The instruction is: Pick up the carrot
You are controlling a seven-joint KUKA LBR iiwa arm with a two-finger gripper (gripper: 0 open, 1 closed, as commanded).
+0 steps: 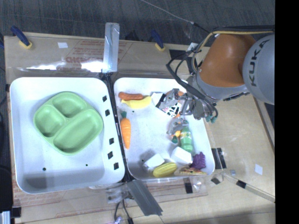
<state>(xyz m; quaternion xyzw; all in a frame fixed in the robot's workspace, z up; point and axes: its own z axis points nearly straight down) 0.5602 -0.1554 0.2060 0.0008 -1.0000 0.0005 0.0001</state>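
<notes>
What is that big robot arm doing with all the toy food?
The grey and orange arm reaches into the right bin, which holds toy food. Its gripper hangs over the right side of the bin, above a little pile of toys. The carrot it should pick up lies untouched by the bin's left wall. The left bin holds a green plate.

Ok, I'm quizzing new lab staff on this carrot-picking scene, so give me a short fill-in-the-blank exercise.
1. The carrot lies in the ____ bin, close to the divider.
2. The green plate has ____ compartments.
3. The banana touches the ____ just above it.
4. The gripper hovers to the ____ of the carrot.

Missing words: right; three; hot dog; right
</notes>
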